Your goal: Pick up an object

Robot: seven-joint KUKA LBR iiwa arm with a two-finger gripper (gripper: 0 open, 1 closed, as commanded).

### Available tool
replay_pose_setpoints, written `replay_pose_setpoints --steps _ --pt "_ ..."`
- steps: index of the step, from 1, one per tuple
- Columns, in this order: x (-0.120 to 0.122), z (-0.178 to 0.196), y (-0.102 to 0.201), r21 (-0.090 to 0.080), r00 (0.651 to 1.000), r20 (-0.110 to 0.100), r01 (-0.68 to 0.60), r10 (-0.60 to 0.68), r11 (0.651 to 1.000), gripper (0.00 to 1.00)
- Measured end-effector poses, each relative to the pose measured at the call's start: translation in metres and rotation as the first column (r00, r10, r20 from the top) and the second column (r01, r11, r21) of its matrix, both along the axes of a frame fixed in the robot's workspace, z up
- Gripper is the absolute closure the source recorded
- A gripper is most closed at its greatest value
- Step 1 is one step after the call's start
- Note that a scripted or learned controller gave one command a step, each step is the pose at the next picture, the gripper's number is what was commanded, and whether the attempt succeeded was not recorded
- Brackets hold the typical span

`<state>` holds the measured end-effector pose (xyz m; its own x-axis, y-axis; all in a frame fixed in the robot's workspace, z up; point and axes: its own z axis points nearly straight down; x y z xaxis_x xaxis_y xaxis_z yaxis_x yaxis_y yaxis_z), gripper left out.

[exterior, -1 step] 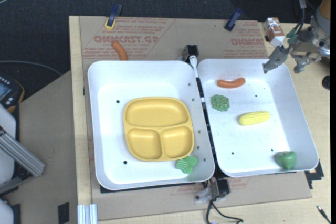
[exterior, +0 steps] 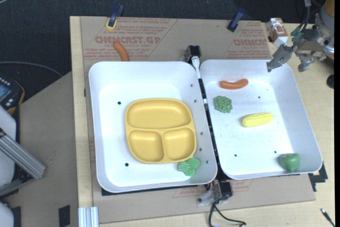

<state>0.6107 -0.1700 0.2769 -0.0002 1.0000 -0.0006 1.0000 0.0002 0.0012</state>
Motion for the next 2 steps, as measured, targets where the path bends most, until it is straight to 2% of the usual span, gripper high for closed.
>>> replay_pose_setpoints --steps 2 --pt "-0.002 -0.124 0.01 0.002 1.0 -0.007 0.0 0.0 1.0 0.0"
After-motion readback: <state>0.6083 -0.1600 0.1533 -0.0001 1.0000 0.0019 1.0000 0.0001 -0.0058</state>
